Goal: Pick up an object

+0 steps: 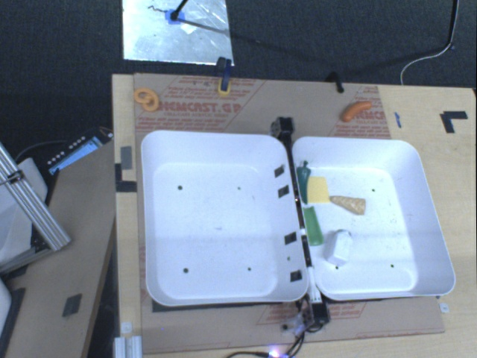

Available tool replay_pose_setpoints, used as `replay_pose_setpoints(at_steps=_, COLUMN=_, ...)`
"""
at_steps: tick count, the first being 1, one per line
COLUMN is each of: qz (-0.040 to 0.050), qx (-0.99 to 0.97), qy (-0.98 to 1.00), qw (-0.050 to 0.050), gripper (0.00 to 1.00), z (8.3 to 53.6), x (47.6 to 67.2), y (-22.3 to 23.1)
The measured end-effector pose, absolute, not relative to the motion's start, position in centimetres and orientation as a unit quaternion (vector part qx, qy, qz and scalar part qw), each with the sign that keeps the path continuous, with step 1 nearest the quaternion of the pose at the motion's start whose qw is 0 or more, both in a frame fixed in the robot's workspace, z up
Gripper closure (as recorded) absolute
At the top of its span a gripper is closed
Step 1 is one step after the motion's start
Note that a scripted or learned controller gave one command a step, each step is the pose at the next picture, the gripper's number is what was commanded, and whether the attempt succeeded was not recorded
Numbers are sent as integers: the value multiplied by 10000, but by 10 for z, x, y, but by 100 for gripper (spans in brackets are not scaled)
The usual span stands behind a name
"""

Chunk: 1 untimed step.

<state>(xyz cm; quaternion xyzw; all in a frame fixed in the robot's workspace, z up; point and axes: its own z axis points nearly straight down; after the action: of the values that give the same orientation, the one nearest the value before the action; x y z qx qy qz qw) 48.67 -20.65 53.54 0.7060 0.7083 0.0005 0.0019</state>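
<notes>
Camera view, looking down at a slant. Two white bins side by side on a brown board (246, 103).

Left bin (216, 222): floor bare apart from a few small dark dots.

Right bin (395, 230): five loose items, all bunched in the left half, mid-frame.
- Green piece (303, 177), upright-long, against the bin's left wall.
- Yellow block (318, 190), touching the green piece on its right.
- Tan wedge (349, 204), just right of and below the yellow block, tip pointing left.
- Second green piece (312, 226), below the first, also along the left wall.
- White lump (339, 247), just beside the second green piece, lower right of it; hard to read against the white floor.

Outside the bins, on the board:
- Orange ring (147, 98) near the upper left corner.
- Orange sausage shape (356, 111) above the right bin.
- Yellow and blue clamp (223, 77) at the top edge.

Beyond the board: silver sheet (177, 21) at upper centre-left on dark floor; white cable (436, 51) at upper right; metal rail (30, 207) at the left edge.
</notes>
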Motion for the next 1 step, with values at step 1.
replay_pose_setpoints(at_steps=1, qz=4, qx=7059, qy=7083, qw=19, gripper=100, z=535, x=487, y=-206)
